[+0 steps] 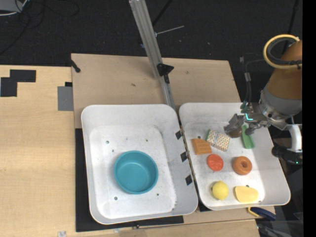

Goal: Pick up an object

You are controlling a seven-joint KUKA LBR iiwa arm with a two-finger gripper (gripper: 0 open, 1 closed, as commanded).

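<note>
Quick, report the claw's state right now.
Claw: over the right bin, near the patterned block; open or closed cannot be told.

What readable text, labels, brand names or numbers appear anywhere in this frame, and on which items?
None can be read.
The patterned block in the right bin has a speckled surface, too small to tell whether it is print.
The teal bowl and the arm show no markings.
</note>
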